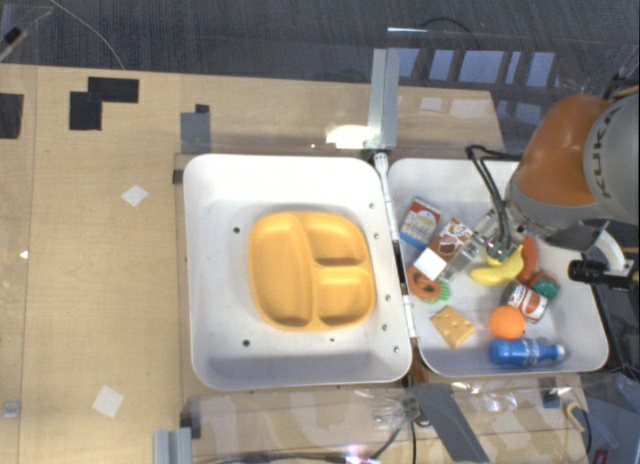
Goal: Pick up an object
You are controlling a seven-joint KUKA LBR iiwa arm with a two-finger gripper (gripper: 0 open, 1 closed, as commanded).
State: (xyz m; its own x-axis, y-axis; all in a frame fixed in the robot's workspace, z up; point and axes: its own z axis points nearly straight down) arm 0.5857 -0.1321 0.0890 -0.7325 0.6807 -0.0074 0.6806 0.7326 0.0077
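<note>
Here the grey arm with its orange band reaches in from the right over the right bin, and its end effector hangs low among the small things crowded there. Whether it is apart or together cannot be told, since the wrist and cables hide its tip. Nothing can be seen clamped in it.

Just below the end effector lies a yellow banana, touching or nearly touching it. To the left stands a red and white carton, and between that and the end effector sits a small red packet. A white block lies below the carton, with a green and orange ring-shaped piece just under it. A yellow cracker rests near the bin's front. An orange ball sits beside a red can, and a blue bottle lies on its side along the front wall. A red piece lies just to the right of the banana.

The left bin holds a yellow divided tray, lying flat near its middle. Both bins sit side by side on the wooden bench.
</note>
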